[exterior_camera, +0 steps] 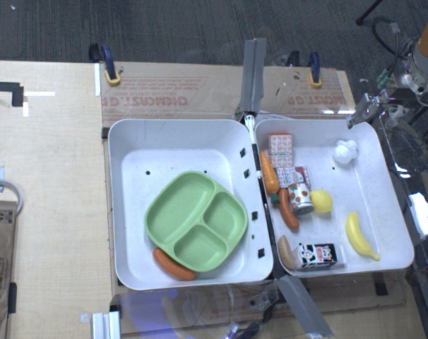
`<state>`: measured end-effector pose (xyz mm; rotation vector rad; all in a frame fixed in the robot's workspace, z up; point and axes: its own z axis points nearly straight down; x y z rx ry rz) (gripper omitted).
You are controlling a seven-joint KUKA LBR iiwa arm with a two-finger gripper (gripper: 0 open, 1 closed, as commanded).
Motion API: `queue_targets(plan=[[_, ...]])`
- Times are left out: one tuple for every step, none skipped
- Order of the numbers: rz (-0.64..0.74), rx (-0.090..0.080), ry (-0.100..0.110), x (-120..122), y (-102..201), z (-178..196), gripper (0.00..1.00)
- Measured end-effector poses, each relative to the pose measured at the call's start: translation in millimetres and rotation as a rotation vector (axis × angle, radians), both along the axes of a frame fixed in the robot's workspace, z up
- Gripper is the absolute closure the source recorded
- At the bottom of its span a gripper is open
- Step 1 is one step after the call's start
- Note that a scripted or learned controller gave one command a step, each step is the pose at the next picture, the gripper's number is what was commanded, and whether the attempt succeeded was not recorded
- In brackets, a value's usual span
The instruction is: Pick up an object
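Observation:
The right bin holds a carrot, a pink box, a second printed box, a small can, a lemon, a banana, a white crumpled lump, a red sausage and a black-and-white carton. In the left bin a green divided plate lies with an orange sausage at its front edge. My gripper hangs over the right bin's far right corner, above and apart from every object, nearest the white lump.
A grey divider post rises between the bins at the back. Two clamps hold the board behind the bins. Cables and the arm crowd the upper right. A brown paper bag lies at the far left.

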<state>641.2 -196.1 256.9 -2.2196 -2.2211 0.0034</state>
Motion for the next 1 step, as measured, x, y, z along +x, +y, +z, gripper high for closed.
queue_targets(plan=[[0.192, 0.006, -0.001, -22.2, -20.9, -156.1, 0.0]])
